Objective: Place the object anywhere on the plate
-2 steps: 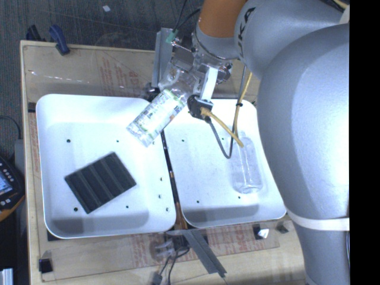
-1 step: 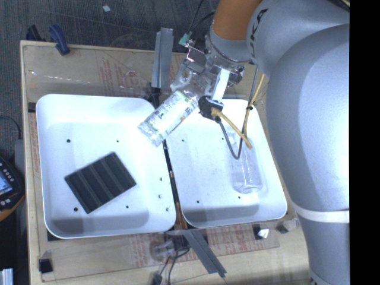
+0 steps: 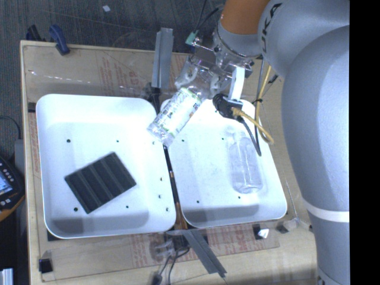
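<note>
A clear plastic bottle (image 3: 176, 114) with a pale label hangs tilted over the seam between the two bins, its lower end toward the left bin. My gripper (image 3: 199, 86) is shut on its upper end, under the orange-banded wrist at the top of the view. The plate (image 3: 100, 181) is a dark ribbed rectangle lying flat in the left bin (image 3: 53, 117), well down and left of the held bottle.
A second clear bottle (image 3: 244, 162) lies lengthwise in the right bin (image 3: 202, 183). Yellow and black cables (image 3: 252, 123) dangle from the wrist over that bin. The grey arm takes up the right side. A metal bracket (image 3: 161, 58) stands behind the bins.
</note>
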